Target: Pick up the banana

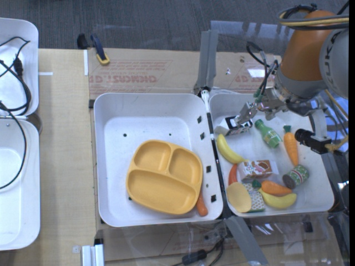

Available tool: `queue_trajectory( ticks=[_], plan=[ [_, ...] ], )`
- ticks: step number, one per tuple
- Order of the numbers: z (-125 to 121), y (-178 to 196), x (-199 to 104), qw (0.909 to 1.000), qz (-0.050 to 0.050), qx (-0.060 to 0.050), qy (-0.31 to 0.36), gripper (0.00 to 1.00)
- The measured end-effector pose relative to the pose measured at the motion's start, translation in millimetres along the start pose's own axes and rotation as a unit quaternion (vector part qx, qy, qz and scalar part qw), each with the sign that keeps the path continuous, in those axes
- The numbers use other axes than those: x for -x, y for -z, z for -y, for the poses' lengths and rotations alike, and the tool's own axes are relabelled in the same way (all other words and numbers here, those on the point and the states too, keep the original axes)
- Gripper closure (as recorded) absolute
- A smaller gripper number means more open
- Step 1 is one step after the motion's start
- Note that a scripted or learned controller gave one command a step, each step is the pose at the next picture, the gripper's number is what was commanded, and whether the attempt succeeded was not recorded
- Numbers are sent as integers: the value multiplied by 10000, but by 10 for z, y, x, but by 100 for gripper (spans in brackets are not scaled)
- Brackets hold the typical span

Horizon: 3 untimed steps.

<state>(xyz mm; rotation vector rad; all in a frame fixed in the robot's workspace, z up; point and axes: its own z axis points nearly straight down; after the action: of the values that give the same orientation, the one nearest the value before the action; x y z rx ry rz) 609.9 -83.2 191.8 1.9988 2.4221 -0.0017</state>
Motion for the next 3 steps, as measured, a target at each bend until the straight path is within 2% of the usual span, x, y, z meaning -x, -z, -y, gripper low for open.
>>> queue_trajectory(
  ticks=[1,2,3],
  plan=[
    [584,-633,107,9991,-11,-13,414,0],
    [636,-5,-448,9989,-5,-2,471,0],
    [1104,-969,31,9974,-10,-3,727,0]
  ],
)
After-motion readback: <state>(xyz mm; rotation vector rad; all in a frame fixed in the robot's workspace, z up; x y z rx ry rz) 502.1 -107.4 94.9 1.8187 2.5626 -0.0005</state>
